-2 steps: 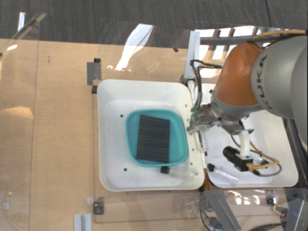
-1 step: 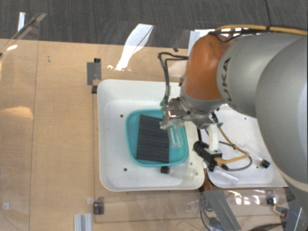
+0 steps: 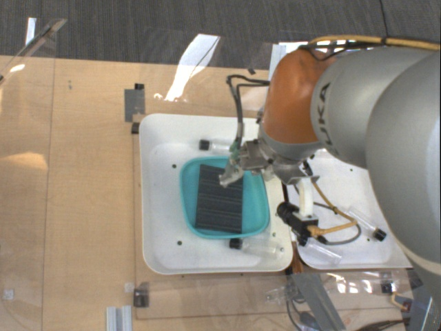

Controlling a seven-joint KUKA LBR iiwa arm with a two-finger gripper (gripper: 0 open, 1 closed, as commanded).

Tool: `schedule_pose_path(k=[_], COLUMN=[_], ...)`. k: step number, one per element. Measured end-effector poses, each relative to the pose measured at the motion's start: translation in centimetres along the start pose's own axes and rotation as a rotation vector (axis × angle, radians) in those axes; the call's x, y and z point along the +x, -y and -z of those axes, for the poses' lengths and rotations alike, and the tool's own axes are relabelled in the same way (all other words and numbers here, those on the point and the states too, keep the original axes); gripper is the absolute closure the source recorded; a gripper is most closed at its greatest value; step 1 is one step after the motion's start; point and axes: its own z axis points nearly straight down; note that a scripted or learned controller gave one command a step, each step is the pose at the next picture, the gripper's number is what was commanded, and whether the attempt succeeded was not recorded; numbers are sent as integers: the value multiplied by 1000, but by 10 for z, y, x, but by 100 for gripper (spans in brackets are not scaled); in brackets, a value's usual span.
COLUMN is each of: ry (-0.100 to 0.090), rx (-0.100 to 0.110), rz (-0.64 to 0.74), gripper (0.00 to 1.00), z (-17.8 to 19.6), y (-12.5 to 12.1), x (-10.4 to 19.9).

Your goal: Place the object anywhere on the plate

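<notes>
On the wooden table (image 3: 76,185) the left white bin (image 3: 160,254) holds a teal plate (image 3: 258,212). Two clear tubes with dark caps lie beside the plate, one near its upper edge (image 3: 215,145), one at its lower edge (image 3: 255,245). A dark ribbed rectangular object (image 3: 219,204) lies flat on the plate. The grey arm (image 3: 372,116) hangs over the plate's upper right; the hand (image 3: 231,174) seems to touch the object's top edge, though I cannot tell its grip.
</notes>
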Motion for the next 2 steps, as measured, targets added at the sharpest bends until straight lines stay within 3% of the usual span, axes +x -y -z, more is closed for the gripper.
schedule_pose_path(k=[1, 2], ry=[-1, -1], rx=[-6, -6], rz=[3, 3], gripper=[100, 0], z=[11, 11], y=[-2, -2], x=[1, 0])
